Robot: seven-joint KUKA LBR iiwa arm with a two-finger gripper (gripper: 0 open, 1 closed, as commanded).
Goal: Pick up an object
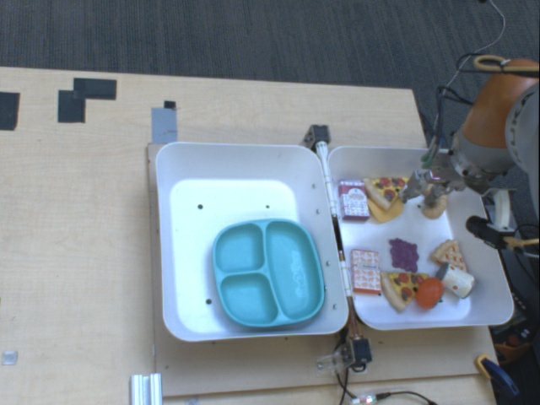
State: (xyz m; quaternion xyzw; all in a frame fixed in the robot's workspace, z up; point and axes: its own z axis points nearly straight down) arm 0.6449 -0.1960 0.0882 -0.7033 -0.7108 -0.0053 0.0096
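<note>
The tool (429,191) is hanging low in the right bin (498,310), beside a pizza slice (384,194); I cannot tell its state. Nothing is looking lifted, so the pick is seeming still to be made. Around it are lying cartons, more slices and a tomato (429,292). The left bin (169,251) is holding a teal divided plate (268,272).

Light wood bench (76,251) spans view below dark grey carpet (253,24). Two shallow white bins rest on it side by side: left bin (181,226) at centre, right bin (489,306) at 3 o'clock, rims touching. Black tape patches (84,98) toward 10 o'clock. Small grey bracket (164,125) just beyond left bin's 11 o'clock corner.
</note>
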